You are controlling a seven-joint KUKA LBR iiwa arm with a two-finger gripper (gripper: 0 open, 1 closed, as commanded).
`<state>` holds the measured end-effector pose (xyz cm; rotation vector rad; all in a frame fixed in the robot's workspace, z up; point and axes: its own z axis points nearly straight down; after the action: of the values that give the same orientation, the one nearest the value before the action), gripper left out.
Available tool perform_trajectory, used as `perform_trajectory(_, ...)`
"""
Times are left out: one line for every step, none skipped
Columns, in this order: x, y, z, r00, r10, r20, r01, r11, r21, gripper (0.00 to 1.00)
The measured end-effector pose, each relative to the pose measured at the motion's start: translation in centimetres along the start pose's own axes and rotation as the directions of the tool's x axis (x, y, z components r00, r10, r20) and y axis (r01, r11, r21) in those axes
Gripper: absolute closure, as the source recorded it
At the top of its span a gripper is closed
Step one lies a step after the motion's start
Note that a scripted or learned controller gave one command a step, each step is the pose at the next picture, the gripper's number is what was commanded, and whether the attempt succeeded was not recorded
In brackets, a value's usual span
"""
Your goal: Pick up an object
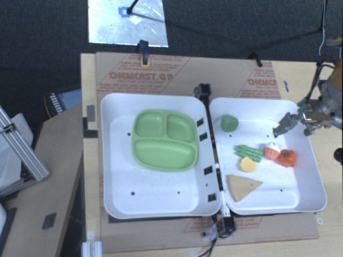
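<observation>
Two white bins are set side by side on the bench. The left bin (115, 197) is filled by a big green plate (164, 140) with three parts. In the right bin (308, 197), a tan wedge (242, 186) is seen below the plate's level, near the middle wall. A green bean toy (248, 152), a green ball (229, 123), a red tomato (286, 158) and a yellow piece (247, 165) are spread to the plate's right. The gripper (283, 126) is held above the tomato; nothing is seen between its fingers, and how wide they are cannot be told.
</observation>
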<state>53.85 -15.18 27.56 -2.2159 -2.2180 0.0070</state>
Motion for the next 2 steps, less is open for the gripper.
perform_trajectory(0.0,0.2,-0.5,1.0,-0.002,0.002,0.002,1.0,-0.009,0.0)
perform_trajectory(-0.6,0.2,3.8,1.0,-0.001,0.002,0.001,1.0,-0.007,0.0)
